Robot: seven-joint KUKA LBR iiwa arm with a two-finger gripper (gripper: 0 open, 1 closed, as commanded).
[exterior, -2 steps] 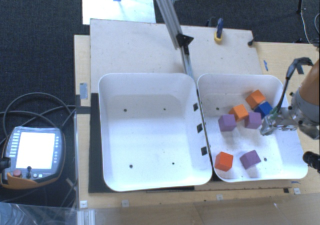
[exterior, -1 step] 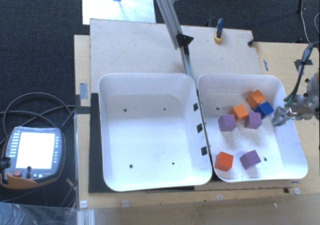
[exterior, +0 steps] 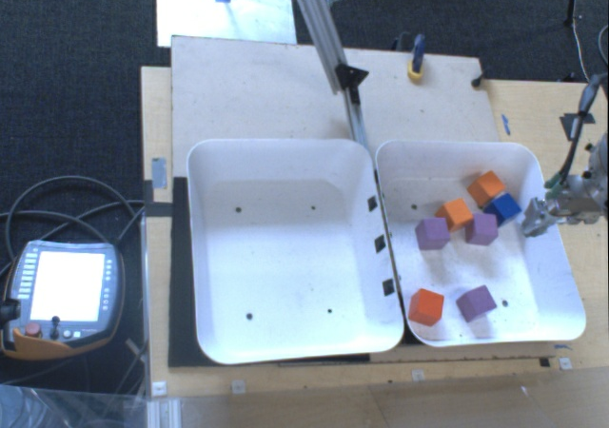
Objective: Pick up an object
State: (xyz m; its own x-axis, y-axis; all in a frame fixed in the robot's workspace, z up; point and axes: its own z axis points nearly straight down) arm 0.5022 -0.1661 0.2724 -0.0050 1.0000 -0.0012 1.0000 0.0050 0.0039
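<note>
Small foam cubes, seven in all, lie in the right-hand shallow white plastic bin. Upper cluster: orange cube nr the back, dark blue cube just in front of it & touching, a second orange cube to their left, purple cube beside that one, another purple cube further left. Front pair: red-orange cube nr the bin's left wall, purple cube just beside it, both well apart from the upper cluster. Grey metal two-finger gripper sits at the bin's right rim, near the dark blue cube but not touching it; nothing betw. its fingers; open or closed can't be told at this res. Left-hand white bin adjoins the right one. Teach pendant w/ lit screen lies on the floor at left.
</note>
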